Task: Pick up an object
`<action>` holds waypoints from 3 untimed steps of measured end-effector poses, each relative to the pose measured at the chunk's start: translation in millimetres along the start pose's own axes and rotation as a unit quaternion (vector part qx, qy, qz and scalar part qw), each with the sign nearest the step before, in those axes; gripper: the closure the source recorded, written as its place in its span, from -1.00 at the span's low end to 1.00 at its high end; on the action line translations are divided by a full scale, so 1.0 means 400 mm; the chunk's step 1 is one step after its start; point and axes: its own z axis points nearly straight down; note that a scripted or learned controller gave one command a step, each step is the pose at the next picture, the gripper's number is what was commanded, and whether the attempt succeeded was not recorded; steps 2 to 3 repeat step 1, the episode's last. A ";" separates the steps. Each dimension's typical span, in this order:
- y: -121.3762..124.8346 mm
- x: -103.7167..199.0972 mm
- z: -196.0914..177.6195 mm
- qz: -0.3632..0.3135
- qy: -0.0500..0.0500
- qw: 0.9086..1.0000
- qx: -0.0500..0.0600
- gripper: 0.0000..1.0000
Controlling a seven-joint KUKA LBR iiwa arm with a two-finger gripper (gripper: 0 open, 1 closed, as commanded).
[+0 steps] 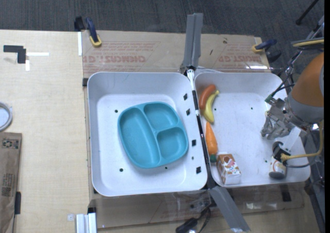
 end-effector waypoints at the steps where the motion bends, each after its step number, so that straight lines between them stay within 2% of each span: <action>1: -0.048 0.078 -0.296 0.346 0.000 0.938 0.000 1.00; 3: -0.048 0.078 -0.296 0.346 0.000 0.938 0.000 1.00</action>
